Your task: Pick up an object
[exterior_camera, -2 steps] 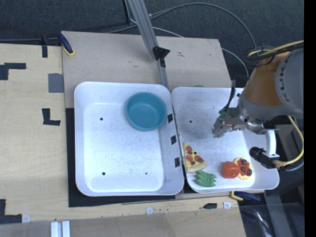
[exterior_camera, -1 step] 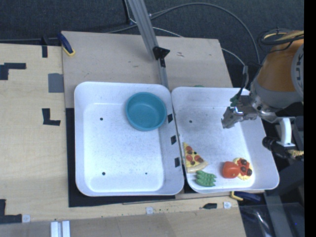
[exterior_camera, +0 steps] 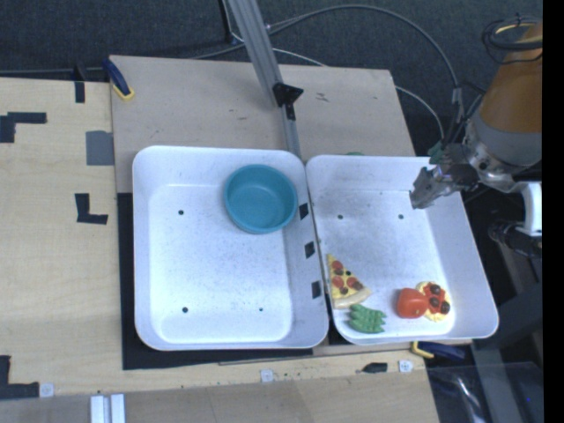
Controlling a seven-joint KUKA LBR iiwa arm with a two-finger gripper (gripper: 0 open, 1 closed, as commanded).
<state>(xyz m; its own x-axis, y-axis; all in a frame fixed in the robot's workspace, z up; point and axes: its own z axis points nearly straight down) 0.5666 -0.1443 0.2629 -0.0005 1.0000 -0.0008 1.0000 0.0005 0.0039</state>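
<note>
the end effector [exterior_camera: 426,189] hangs over the far right part of the right bin [exterior_camera: 388,236], near that bin's right wall, with the grey and orange arm [exterior_camera: 515,104] reaching in from the right. it is small and dark here, and i cannot tell whether it is open or closed; nothing shows gripped in it.

the things to pick lie along the near edge of the right bin, well apart from the end effector: a toy pizza slice [exterior_camera: 344,282] close to the bin's left wall, a green leafy toy [exterior_camera: 367,319] just near-right of it, and a red toy tomato [exterior_camera: 410,302] touching a yellow toy with dark spots [exterior_camera: 435,300] (possibly another pizza piece).

in the left bin [exterior_camera: 176,271] a blue bowl [exterior_camera: 260,198] sits upright at the far right corner. both bins rest side by side on the desk [exterior_camera: 53,236].
</note>
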